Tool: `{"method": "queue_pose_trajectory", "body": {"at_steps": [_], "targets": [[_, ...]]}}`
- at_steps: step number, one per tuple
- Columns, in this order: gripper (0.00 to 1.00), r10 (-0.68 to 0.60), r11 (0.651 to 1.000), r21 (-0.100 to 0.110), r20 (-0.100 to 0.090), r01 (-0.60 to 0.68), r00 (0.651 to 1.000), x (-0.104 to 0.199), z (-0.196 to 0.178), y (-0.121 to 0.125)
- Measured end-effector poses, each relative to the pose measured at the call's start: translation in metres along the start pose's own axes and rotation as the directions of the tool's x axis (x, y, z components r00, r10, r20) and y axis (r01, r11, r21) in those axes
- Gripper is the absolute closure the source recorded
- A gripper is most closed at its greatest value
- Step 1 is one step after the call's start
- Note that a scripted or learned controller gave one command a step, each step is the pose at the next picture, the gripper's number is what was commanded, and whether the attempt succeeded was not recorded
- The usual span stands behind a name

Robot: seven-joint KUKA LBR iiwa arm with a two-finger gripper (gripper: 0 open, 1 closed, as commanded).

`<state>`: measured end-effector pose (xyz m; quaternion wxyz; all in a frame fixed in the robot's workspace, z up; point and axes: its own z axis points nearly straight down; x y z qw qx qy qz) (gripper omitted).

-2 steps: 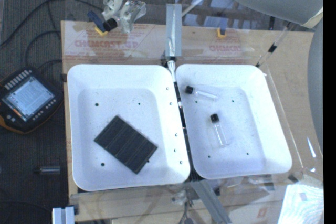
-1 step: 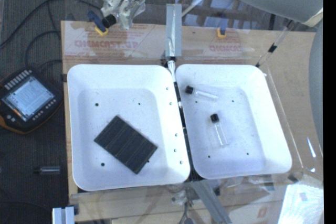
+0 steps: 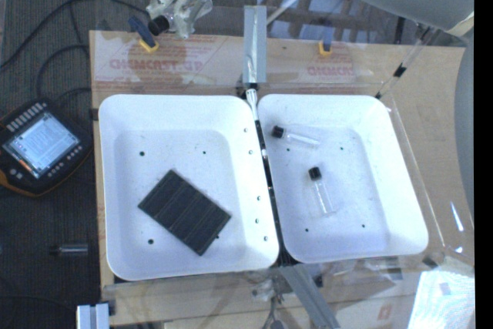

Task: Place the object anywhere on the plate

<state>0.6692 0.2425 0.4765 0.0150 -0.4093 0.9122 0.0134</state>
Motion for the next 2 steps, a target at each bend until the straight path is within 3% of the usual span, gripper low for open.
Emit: {"method": "queue_pose_trajectory", "body": {"at_steps": [2], "targets": [[1.00,0.000,1.000,-0.006,0.018,0.000,1.000,-0.004,-0.021,0.002]]}}
